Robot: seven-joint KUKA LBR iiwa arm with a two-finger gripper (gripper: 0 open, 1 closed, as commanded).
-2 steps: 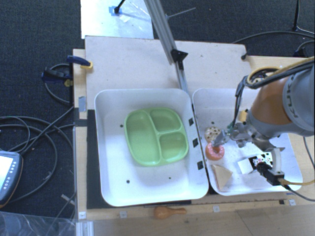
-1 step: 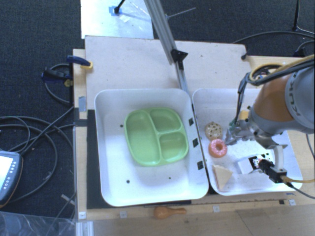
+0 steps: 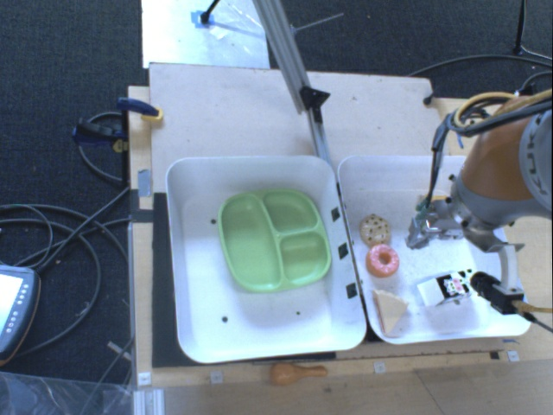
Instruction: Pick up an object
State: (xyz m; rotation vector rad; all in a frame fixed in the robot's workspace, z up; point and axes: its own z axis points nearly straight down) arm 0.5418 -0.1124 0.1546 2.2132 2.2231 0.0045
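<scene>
Nearest the lens, at the front edge of the bench (image 3: 216, 111), lies a small brown wooden piece (image 3: 298, 372), just outside the left bin (image 3: 186, 258). That bin holds a green divided plate (image 3: 275, 239) with three compartments, lying flat and slightly turned, well away from the bin's front wall.

Over in the right bin (image 3: 380, 173) are the things to pick from. A speckled cookie (image 3: 374, 228) sits close to the wall shared with the left bin. Just in front of it lies a pink doughnut (image 3: 383, 260), near it but apart. Further forward, a pale wedge like a sandwich slice (image 3: 390, 309) rests near the bin's front corner. To the right of the wedge lies a small white and black block (image 3: 448, 288).

Reaching in from the right, the grey arm (image 3: 505, 167) with its orange band hangs over the right bin. Its end effector (image 3: 422, 232) points toward the cookie and doughnut and sits to their right, apart from both. How far its fingers are spread cannot be told at this angle, and nothing is seen held between them.

Cables (image 3: 52, 240) and a blue clamp (image 3: 117, 128) lie off the bench's left side.
</scene>
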